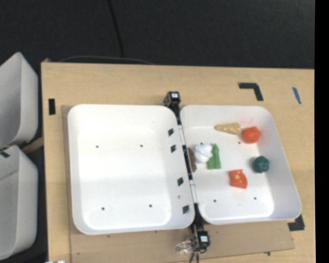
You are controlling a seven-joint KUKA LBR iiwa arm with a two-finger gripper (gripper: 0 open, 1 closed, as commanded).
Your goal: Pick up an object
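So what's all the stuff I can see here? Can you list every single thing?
Bench: one, tan wood, under everything.
Left bin: one, white, shallow, left half of the bench.
Right bin: one, white, shallow, touching the left bin along the middle.
Tan piece: one, pale tan, pointed, far side of the right bin.
Red-orange ball: one, right beside the tan piece.
Dark green lump: one, right side of the right bin.
Red-orange chunk: one, nearer the front of the right bin.
Green piece: one, bright green, near the divider.
White lump: one, touching the green piece.
Brown sliver: one, by the divider.
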